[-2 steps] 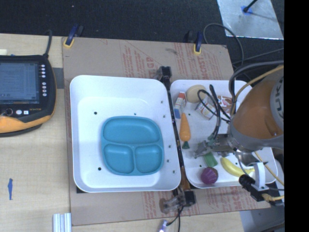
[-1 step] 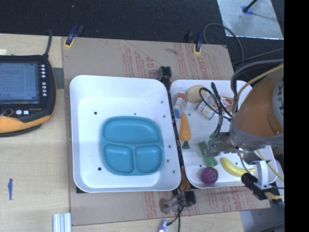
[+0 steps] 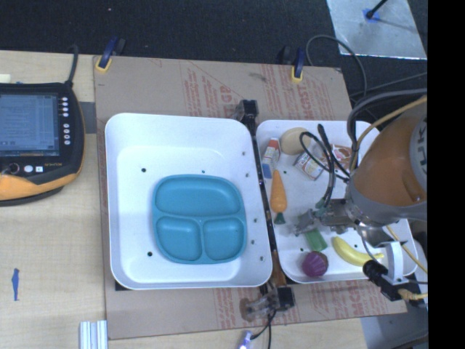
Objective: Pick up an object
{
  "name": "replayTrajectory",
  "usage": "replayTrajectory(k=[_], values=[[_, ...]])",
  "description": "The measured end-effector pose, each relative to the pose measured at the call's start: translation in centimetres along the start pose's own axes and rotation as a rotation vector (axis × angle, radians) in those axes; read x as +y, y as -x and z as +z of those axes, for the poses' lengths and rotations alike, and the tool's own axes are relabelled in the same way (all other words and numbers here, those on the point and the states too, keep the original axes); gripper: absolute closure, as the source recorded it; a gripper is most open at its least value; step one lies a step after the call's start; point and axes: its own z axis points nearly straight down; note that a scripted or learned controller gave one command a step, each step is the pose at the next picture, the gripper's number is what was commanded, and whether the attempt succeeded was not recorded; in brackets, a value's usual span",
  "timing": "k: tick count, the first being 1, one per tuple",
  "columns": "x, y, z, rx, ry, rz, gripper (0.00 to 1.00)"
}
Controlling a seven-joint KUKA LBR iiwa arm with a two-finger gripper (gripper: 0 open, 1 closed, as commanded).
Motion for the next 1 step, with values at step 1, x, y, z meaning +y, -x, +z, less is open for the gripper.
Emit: replayTrajectory(k=[1], values=[[0.08,0.10,-1.01,-0.004,0.003,-0.003,1.00]])
